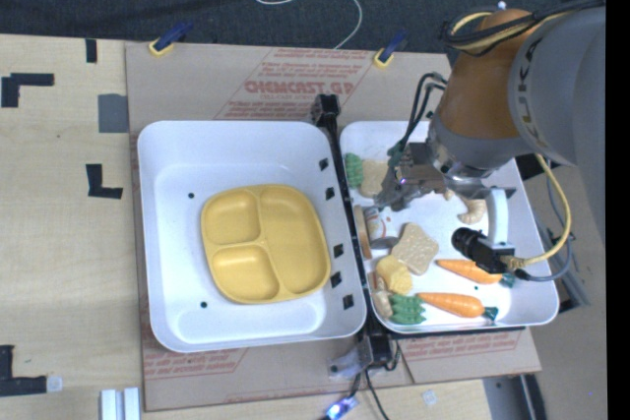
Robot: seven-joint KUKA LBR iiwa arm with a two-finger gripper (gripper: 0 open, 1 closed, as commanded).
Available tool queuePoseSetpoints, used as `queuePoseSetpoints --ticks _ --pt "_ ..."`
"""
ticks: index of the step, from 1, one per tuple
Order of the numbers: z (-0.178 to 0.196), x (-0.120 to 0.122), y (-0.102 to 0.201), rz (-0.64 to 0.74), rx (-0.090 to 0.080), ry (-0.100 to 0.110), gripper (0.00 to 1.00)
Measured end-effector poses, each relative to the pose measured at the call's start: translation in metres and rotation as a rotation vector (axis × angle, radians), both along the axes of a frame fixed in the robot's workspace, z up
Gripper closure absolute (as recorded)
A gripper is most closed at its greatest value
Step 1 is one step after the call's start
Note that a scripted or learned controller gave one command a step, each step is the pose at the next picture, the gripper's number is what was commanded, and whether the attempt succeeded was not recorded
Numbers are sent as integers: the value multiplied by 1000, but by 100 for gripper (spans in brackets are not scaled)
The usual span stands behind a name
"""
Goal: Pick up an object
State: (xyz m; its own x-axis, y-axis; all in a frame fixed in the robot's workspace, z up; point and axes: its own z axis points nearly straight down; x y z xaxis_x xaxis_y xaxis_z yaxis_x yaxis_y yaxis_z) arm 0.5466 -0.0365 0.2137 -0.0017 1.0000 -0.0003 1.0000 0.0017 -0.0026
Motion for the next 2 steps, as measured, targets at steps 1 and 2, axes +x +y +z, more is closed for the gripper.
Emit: queuePoseSetpoints --ticks 1,2 --pt "19 -1 7 0 1 -2 100" --pt "15 10 -1 -1 -1 -1 100"
